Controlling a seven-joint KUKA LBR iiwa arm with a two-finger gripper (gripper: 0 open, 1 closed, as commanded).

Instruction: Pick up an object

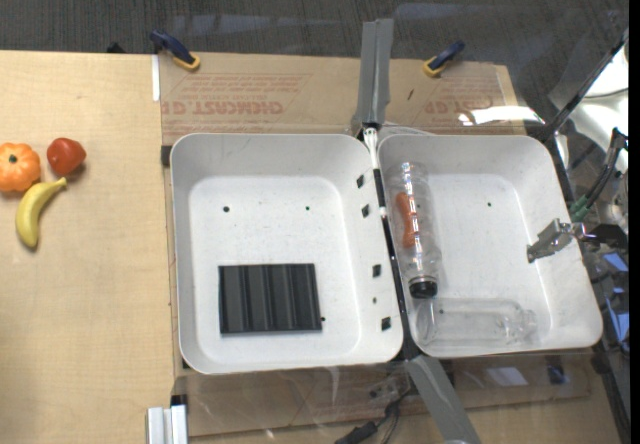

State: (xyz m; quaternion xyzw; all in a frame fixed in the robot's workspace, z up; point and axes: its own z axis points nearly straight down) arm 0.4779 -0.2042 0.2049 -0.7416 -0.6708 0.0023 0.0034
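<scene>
Clear bottle [478, 322] near gripper [548, 240]

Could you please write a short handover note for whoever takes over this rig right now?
Pincer: at the right bin's right wall, nothing seen between its fingers; open or shut unclear.
Right bin: clear plastic bottle with orange contents and black cap along the left wall; second clear plastic bottle lying along the front wall.
Left bin: black ribbed rectangular tray, front-centre.
Done: nothing lifted.
Left: pick up one object.
</scene>
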